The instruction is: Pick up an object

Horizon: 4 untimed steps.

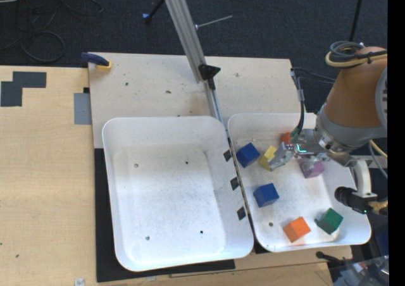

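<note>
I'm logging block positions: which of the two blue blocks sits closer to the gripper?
The upper blue block, beside the yellow block, lies closer to the gripper. The lower blue block sits nearer the bin's middle.

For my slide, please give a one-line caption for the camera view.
The gripper reaches low into the right bin beside a yellow block, among blue, orange, green and purple blocks.

Robotics laboratory: wooden bench (44, 171) bearing two white bins (168, 196), aluminium camera mast (186, 31) behind the bins, loose cables (38, 19) on dark carpet beyond.
</note>
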Available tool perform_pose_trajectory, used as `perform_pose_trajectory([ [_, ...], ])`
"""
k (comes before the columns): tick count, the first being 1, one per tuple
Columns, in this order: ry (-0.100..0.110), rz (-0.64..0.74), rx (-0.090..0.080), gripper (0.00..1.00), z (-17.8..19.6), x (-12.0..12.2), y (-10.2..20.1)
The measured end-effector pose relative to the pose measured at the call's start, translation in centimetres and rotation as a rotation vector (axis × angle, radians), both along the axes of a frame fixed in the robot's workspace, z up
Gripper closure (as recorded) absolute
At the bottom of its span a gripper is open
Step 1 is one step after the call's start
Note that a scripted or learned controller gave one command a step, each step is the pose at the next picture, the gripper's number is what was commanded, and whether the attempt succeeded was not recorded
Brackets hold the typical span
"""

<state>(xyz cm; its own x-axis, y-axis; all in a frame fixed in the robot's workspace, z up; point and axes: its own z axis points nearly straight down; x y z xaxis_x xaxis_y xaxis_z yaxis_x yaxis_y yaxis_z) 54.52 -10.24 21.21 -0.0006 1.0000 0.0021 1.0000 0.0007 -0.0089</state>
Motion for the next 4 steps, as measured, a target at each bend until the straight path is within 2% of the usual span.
perform_pose_trajectory([
  [1, -0.005, -0.004, -0.001, 0.00, 0.2, 0.1, -0.2],
  [2, 0.001, -0.001, 0.000, 0.00, -5.0, -1.0, -0.5],
  [3, 0.000, -0.001, 0.000, 0.00, -11.1, -0.7, 0.3],
  [4, -0.007, -0.006, -0.001, 0.00, -11.9, -0.6, 0.2],
])
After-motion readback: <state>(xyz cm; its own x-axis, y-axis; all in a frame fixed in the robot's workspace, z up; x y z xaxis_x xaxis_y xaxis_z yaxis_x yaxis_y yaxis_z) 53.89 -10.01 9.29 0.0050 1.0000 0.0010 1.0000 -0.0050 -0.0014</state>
